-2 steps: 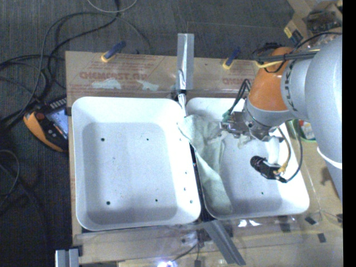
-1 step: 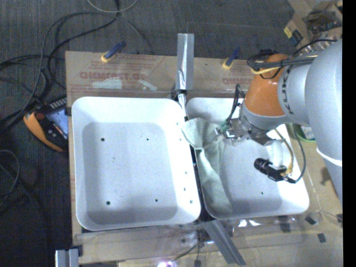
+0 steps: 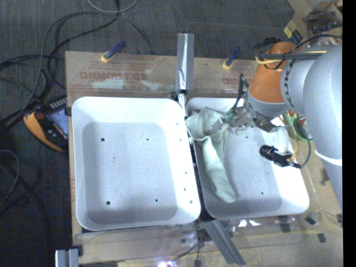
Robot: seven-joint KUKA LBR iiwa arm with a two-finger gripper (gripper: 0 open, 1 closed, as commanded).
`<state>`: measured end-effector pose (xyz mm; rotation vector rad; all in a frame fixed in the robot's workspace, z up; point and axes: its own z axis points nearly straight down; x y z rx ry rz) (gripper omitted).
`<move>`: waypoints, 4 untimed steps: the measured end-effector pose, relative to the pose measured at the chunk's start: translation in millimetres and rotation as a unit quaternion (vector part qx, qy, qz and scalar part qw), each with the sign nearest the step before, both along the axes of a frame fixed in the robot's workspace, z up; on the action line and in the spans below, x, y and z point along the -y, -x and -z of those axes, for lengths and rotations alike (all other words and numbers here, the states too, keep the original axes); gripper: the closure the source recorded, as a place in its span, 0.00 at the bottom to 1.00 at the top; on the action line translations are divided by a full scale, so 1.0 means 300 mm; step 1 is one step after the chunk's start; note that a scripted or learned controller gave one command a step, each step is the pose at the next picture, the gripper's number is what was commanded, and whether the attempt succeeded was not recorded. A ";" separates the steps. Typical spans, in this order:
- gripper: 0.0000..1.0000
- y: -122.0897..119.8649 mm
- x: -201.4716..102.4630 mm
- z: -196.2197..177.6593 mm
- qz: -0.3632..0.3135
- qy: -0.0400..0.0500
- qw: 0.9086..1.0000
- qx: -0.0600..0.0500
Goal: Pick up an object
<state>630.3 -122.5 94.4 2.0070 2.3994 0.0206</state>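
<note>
A pale greenish-white cloth [image 3: 214, 149] lies crumpled in the right bin [image 3: 267, 196]. It is bunched at the bin's back left and trails in a long strip toward the front. My gripper [image 3: 235, 119] is down at the back of this bin, right at the cloth's upper right edge. The grey arm with its orange band [image 3: 270, 85] reaches in from the right above it. Where the gripper meets the cloth is too small and dark to make out.
The left bin [image 3: 133, 160] sits beside the right one, with a metal post [image 3: 184, 65] at the back between them. Two clamps [image 3: 113, 51] hold the board's far edge. Cables and an orange device [image 3: 47, 128] lie on the floor at left.
</note>
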 end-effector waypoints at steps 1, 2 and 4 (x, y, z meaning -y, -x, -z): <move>0.00 -0.134 -0.054 0.001 -0.037 0.003 0.999 -0.004; 0.00 -0.129 -0.239 -0.297 -0.079 0.002 0.997 -0.009; 0.00 -0.025 -0.031 0.001 -0.059 0.002 0.998 0.000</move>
